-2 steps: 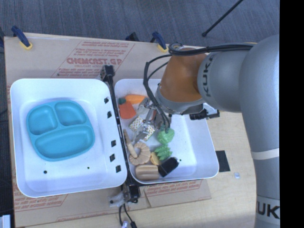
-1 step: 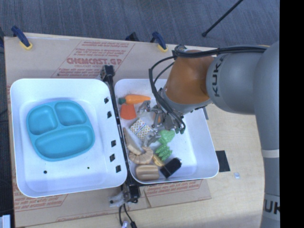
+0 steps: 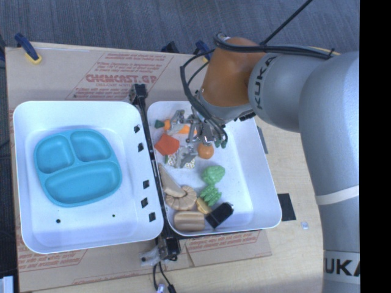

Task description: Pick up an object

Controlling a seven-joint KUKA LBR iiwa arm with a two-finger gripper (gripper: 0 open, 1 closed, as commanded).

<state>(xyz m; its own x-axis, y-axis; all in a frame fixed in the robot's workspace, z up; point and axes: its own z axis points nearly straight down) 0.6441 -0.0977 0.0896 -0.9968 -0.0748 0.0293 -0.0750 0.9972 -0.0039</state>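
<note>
My gripper [image 3: 203, 137] hangs low over the back half of the right bin [image 3: 259, 182], below the orange wrist band. A small orange ball [image 3: 206, 152] lies just under its tip; whether it is gripped is unclear. A red wedge [image 3: 166, 144] rests to the left of the gripper. A pale speckled piece [image 3: 186, 158] lies beside the ball. Small orange bits [image 3: 167, 125] sit near the bin's back wall, partly hidden by the gripper.
Nearer the front of the right bin lie two green leafy pieces [image 3: 212, 175], beige food shapes [image 3: 178, 195], a bread roll [image 3: 188, 221] and a black block [image 3: 220, 214]. The left bin [image 3: 36, 224] holds a blue divided plate [image 3: 77, 165]. A black divider [image 3: 145, 157] separates the bins.
</note>
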